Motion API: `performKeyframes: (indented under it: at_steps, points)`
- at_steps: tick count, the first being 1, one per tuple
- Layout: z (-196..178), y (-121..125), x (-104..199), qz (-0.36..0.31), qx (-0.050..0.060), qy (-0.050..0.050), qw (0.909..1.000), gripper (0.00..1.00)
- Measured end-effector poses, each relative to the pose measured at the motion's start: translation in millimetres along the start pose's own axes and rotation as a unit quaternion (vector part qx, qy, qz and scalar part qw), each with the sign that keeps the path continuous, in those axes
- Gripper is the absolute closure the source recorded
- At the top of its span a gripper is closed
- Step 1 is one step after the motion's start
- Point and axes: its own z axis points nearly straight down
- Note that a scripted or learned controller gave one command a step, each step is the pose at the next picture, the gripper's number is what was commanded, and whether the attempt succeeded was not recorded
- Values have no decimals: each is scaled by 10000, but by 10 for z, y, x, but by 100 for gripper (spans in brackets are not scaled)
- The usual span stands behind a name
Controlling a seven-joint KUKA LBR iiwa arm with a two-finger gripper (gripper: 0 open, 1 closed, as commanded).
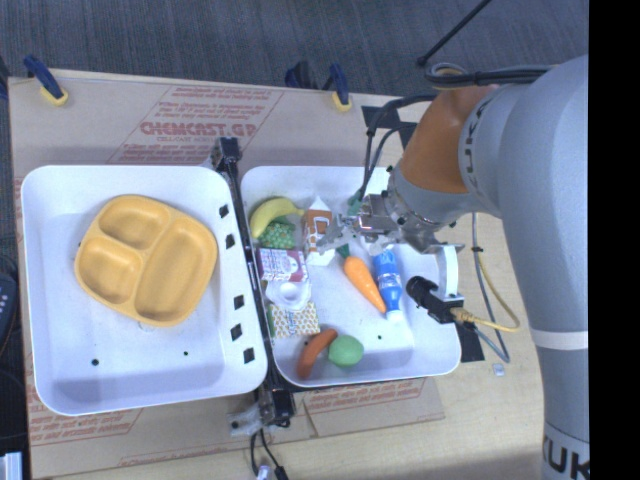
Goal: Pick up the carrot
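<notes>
The orange carrot lies slanted in the middle of the right bin, its thick end toward the back. A blue and white bottle lies right beside it on the right. My gripper hangs just behind the carrot's thick end, below the orange wrist band, close to a small brown and white carton. The carrot rests on the bin floor and nothing grips it.
The right bin also holds a banana, a green item, a red and white carton, a white cup, a sausage and a green ball. A yellow divided plate sits in the left bin.
</notes>
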Motion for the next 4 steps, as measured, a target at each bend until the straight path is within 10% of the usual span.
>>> performKeyframes:
  at_steps: [1,2,3,4]
  points:
    - [637,-189,-7,1642,-55,15,9864,0]
    - [578,-205,1,1616,-18,19,9868,100]
    - [-665,-325,-201,3696,5,7,9292,100]
    - [-662,-327,-198,3693,11,8,9293,0]
